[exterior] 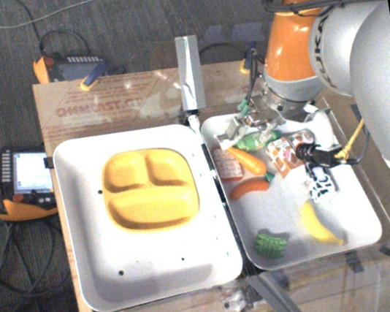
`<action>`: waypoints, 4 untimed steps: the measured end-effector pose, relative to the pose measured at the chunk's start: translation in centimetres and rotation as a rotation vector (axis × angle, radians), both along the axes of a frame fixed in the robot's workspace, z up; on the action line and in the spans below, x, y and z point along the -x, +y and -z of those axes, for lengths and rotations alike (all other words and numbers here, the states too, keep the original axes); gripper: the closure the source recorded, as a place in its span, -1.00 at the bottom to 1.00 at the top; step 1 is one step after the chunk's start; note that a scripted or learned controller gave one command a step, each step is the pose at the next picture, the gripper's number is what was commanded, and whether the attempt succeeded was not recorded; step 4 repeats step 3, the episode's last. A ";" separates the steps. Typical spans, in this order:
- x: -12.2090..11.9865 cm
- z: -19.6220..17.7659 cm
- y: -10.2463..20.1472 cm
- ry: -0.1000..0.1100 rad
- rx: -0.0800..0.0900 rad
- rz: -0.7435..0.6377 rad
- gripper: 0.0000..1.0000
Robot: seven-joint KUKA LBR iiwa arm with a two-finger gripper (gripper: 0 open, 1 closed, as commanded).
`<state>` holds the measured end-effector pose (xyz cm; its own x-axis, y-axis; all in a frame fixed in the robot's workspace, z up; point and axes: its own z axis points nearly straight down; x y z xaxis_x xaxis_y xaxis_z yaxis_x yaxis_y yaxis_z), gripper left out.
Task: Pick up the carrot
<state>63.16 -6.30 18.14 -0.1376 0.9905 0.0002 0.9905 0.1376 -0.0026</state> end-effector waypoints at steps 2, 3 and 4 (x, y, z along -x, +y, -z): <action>1.2 8.2 -3.3 -0.011 0.001 0.082 1.00; -2.4 2.7 -5.9 0.000 0.001 -0.004 1.00; -2.4 2.7 -5.9 0.000 0.001 -0.004 1.00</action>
